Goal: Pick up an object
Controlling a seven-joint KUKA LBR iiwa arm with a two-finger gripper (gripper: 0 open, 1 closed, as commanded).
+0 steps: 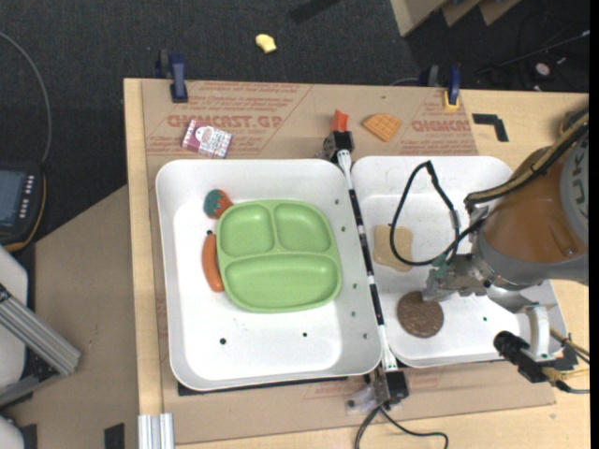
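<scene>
The claw [438, 290] is lowered in the right bin [487, 181], touching the brown round patty [420, 314]. A tan slice [394, 244] is seen nearby.

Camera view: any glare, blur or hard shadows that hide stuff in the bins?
Camera view: even, soft light; the left bin is bright but not blown out. Green plate and brown disc read sharply. The arm looks softer at its edges and casts faint shadow over the right bin.

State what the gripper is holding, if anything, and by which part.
It cannot be told. The gripper sits right above the brown round patty in the right bin, but no grasp shows.
</scene>
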